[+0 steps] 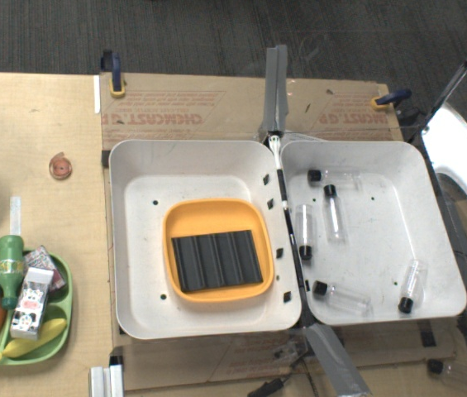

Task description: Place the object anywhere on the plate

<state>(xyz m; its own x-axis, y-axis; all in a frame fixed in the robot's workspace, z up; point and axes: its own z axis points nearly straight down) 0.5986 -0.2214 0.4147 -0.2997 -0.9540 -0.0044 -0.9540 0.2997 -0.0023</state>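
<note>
Camera view: 2 white bins, touching at their inner rims. The left bin [134,304] holds 1 orange plate [216,213] at its centre, with bare floor on all 4 sides. 1 black ribbed slab [216,260] lies flat on the plate, with orange rim showing all round it. The right bin [431,222] holds 5 clear black-capped vials [332,217] scattered along the left and bottom edges, and its centre-right floor is open. Claw state: cannot tell.
</note>
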